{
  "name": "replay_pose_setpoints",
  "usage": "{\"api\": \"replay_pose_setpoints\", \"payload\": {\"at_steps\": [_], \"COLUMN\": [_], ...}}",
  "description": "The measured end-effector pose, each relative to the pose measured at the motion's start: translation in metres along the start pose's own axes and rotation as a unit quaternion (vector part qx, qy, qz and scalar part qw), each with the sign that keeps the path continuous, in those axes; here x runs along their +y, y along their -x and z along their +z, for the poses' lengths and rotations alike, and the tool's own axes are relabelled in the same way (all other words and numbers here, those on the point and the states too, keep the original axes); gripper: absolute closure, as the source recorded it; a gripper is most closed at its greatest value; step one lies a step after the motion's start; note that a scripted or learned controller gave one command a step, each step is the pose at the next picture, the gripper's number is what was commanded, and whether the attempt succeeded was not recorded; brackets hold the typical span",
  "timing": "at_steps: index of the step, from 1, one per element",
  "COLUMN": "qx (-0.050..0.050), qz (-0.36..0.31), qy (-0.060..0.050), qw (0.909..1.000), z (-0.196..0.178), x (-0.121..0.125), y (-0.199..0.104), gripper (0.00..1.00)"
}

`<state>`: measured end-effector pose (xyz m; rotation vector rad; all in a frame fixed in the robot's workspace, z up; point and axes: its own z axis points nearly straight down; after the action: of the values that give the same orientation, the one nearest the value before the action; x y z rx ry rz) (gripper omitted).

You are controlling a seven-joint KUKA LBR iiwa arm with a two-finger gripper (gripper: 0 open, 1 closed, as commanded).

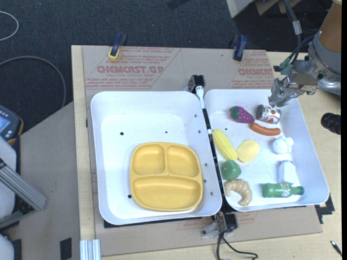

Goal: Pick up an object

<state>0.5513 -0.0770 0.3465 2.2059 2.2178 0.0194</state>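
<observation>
My gripper (276, 103) hangs over the far right corner of the right bin (314, 161), just above a small red and white object (269, 113). In that bin lie a purple grape bunch (242, 114), a sausage (265, 128), a corn cob (224, 144), a yellow lemon (248, 150), a green round fruit (230, 169), a croissant (239, 191), a green bottle (282, 189), a white bottle (287, 171) and a small white item (282, 144). Nothing shows between the fingers.
The left bin (108, 123) holds a yellow divided plate (165, 176). A black clip (196, 83) sits at the far seam between the bins. Two clamps (115, 47) (239, 47) hold the cardboard at the back edge.
</observation>
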Motion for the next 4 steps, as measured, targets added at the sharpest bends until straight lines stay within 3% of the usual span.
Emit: {"api": "replay_pose_setpoints", "payload": {"at_steps": [1,2,3,4], "qx": [0.002,0.002,0.0,0.001], "qz": [0.003,-0.001,0.003,-0.001], "qy": [-0.013,-0.013,-0.004,-0.006], "qw": [0.9999,0.9999,1.0,1.0], "z": [0.04,0.086,-0.001,-0.038], "x": [-0.07,-0.074,-0.07,-0.069], "y": [-0.021,-0.092,-0.07,-0.142], "gripper": [1.0,1.0,1.0,1.0]}}
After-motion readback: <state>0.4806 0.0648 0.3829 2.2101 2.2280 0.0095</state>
